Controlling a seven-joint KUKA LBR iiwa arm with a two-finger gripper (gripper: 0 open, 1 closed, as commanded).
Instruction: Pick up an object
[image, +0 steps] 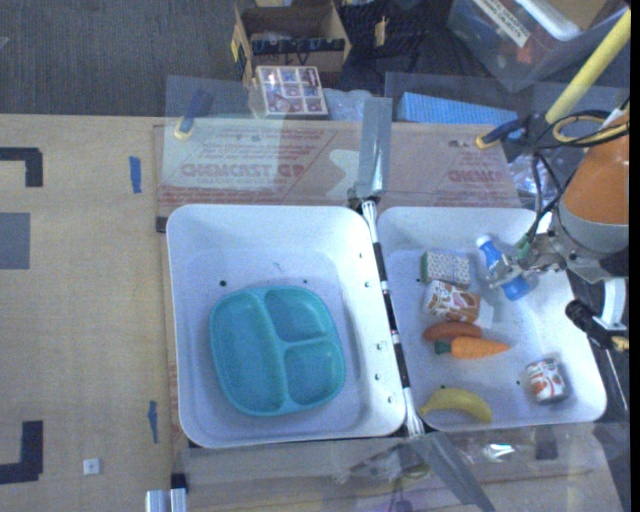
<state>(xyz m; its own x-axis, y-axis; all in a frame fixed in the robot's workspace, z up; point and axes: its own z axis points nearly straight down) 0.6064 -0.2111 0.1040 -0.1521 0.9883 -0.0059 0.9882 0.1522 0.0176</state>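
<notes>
With my pincer (512, 268) down in the right bin (590, 400), close over a blue bottle (497, 265) near the far wall, I can't tell how it's set or whether it grips anything. Risk: the bottle looks round and could roll or squirt out sideways. Small box (446, 267) and printed carton (451, 300) sit just beside, could get bumped. Carrot (478, 348), banana (458, 404), can (545, 380) well clear. Left bin (190, 240) has a teal tray (277, 348).
</notes>
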